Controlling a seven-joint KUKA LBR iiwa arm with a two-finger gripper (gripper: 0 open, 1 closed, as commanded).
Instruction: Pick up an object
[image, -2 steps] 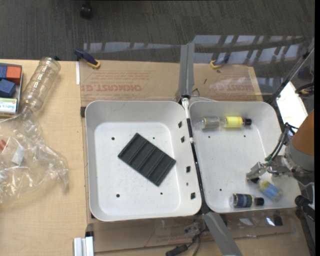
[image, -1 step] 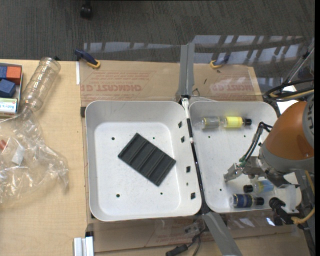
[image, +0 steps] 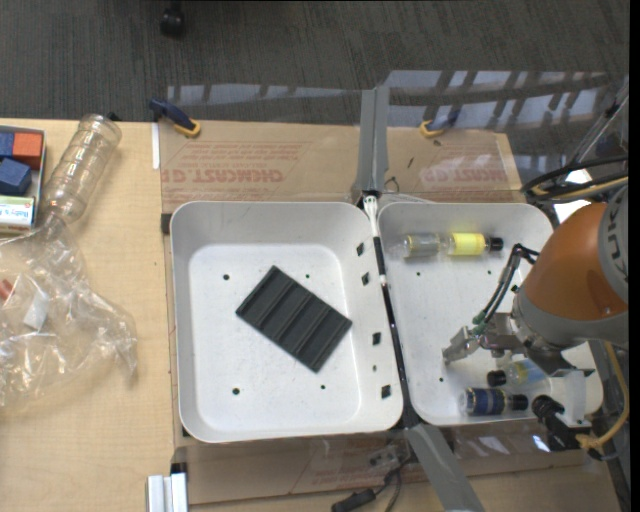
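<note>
Camera view: your gripper (image: 462, 347) hovers low in the right white bin (image: 440, 400), jaw state unclear, nothing visibly held; next, descend onto the dark blue bottle (image: 487, 401) nearby.

Grey arm (image: 610, 250) with orange band, green cable, metallic claw (image: 462, 347).
</note>
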